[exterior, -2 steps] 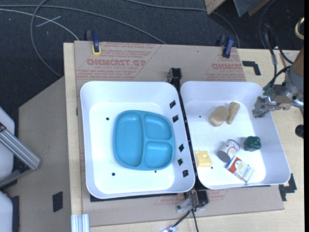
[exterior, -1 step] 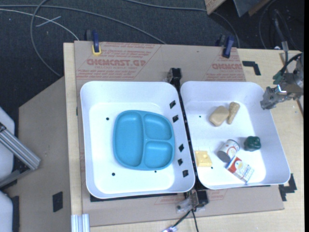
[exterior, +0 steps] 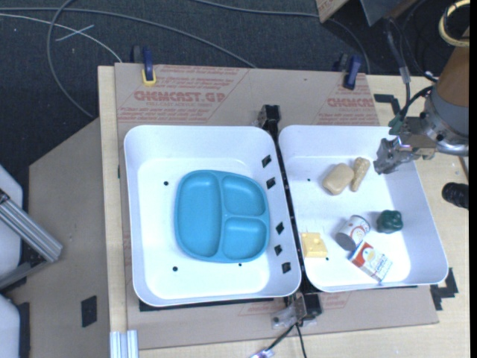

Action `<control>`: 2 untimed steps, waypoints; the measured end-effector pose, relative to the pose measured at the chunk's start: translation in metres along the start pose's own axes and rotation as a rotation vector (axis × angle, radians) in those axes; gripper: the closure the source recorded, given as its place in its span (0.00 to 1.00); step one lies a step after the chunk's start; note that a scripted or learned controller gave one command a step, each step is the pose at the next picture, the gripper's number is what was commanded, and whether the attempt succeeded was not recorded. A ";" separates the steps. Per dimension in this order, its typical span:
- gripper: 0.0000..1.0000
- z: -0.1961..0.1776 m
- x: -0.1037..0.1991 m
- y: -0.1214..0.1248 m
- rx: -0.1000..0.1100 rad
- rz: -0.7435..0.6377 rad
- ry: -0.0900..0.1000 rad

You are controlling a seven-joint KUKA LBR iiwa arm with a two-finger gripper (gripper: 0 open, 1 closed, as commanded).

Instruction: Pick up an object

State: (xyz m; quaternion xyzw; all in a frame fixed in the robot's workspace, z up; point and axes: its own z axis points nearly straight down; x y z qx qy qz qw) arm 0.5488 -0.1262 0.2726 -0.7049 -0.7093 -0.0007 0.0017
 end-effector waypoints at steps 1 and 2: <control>1.00 0.016 0.054 0.003 0.002 0.000 0.000; 1.00 0.035 0.107 -0.008 0.004 0.001 0.000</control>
